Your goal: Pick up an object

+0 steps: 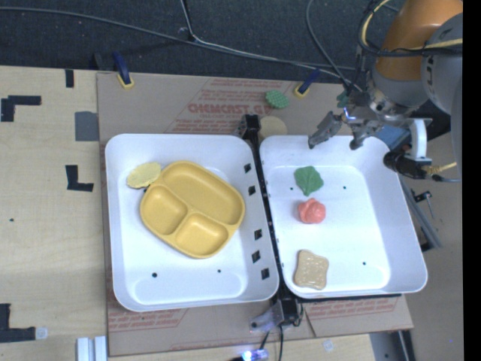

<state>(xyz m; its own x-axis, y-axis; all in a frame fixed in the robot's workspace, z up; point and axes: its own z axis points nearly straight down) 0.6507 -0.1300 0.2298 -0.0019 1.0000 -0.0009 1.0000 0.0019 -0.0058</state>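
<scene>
— So, where is the arm (421, 43) sitting right now?

— It is reaching in over the far right corner of the right bin (391, 224), with the claw (340, 135) hanging above that bin's far rim. Its two fingers are spreading well apart, one toward the middle of the rim and one nearer the corner, and nothing is lying between them.

— What is lying in that bin?

— Three small things, all apart from one another. A green leaf-shaped piece (308, 179) is resting near the far edge, just below the claw. A red, roundish toy (312, 211) is sitting just nearer than the leaf, toward the bin's middle. A tan slice of toy bread (310, 269) is lying near the near edge, toward the bin's left side.

— And the left bin (128, 277)?

— A yellow divided plate (193, 207) is taking up its middle, turned at an angle. A pale yellow chip-like piece (143, 174) is touching the plate's far left rim.

— Anything outside the bins?

— A small green object (276, 98) is lying on the cardboard sheet (188, 100) covering the bench (45, 201), beyond the far edges of both bins, near where they are meeting. Cables (225, 43) are trailing across the dark floor past the far edge.
</scene>
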